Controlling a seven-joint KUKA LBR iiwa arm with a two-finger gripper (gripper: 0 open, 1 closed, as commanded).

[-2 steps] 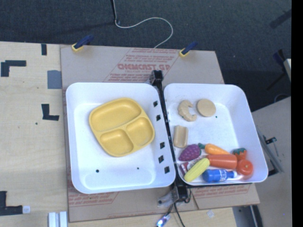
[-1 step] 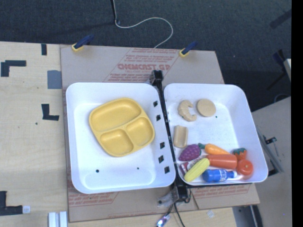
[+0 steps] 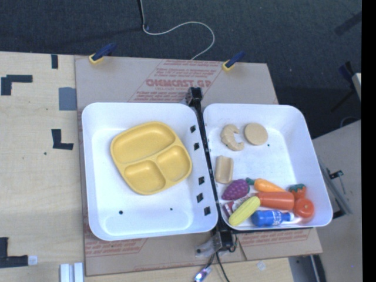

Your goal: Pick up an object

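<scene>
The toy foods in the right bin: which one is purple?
The grapes, in the lower middle of the right bin. They are the single purple piece; beside them lie the yellow corn and the orange carrot.

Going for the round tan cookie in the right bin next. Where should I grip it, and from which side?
Probably straight from above, fingers across the rim of the round tan cookie. It lies flat on the floor of the right white bin, so its edges are the likely hold. Close along the near-far line: the tan croissant-shaped piece sits close on its left.

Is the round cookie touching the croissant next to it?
Apart. The camera view shows a strip of white bin floor between the round cookie and the croissant.
</scene>
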